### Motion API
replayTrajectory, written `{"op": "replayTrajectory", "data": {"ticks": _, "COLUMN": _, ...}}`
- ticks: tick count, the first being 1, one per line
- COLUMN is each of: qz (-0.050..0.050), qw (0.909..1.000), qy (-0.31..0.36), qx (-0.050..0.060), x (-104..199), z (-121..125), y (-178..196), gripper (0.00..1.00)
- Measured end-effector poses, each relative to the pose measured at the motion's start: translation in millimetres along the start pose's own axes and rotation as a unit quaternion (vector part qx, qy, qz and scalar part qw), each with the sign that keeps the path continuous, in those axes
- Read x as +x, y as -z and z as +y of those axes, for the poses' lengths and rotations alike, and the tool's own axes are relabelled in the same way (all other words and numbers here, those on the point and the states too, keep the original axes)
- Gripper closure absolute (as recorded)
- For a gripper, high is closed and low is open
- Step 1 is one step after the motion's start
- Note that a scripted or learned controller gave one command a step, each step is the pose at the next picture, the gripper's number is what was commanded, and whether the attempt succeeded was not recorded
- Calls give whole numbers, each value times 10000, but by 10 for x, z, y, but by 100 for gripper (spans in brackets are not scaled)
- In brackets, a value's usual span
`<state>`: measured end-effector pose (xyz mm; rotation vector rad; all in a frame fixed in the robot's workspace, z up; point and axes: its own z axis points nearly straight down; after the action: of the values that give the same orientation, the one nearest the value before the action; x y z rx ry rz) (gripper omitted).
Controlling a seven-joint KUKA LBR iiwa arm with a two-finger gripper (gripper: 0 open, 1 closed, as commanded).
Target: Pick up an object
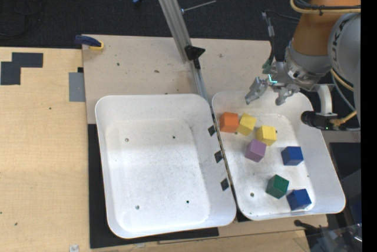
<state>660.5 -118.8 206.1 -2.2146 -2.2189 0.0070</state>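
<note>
White plastic forms both shallow bins on the bench. The left bin [118,112] shows a bare floor marked with a few dark specks. The right bin [330,177] holds seven small cubes, all loose on its floor.

Cube inventory, right bin: an orange cube [229,122] sits at the upper left, close to the wall shared with the left bin. A yellow cube [247,123] lies just beside it, appearing to touch it. A second yellow cube [266,134] lies lower right of the first, and a purple cube [255,150] sits directly below, touching or nearly touching that second yellow one. A blue cube [292,155] rests to the right of the purple one, apart from it. A green cube [277,186] lies near the lower end, with a second blue cube [299,198] just beside it at the lower right. All cubes look alike in size, with clean, matte, solid-coloured faces; several sit turned at an angle to the bin walls.

Tool condition: the gripper [270,92] hangs over the upper rim of the right bin, above the cube cluster and apart from every cube. Its two fingers are spread, with nothing between them. The orange band of the arm [321,15] shows above the wrist.

A slanted aluminium bar [174,12] rises from the bench between the bins.
</note>
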Motion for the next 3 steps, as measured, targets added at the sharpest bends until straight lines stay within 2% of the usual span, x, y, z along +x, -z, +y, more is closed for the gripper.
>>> {"op": "replayTrajectory", "data": {"ticks": 1, "qz": -8, "qw": 10000, "qy": 13, "qx": -22, "x": 2, "z": 10, "y": 29, "gripper": 0}}
{"op": "replayTrajectory", "data": {"ticks": 2, "qz": -4, "qw": 10000, "qy": -3, "qx": 1, "x": 28, "z": -41, "y": -419, "gripper": 0}}
{"op": "replayTrajectory", "data": {"ticks": 3, "qz": -22, "qw": 10000, "qy": -2, "qx": -96, "x": 25, "z": 24, "y": -829, "gripper": 0}}
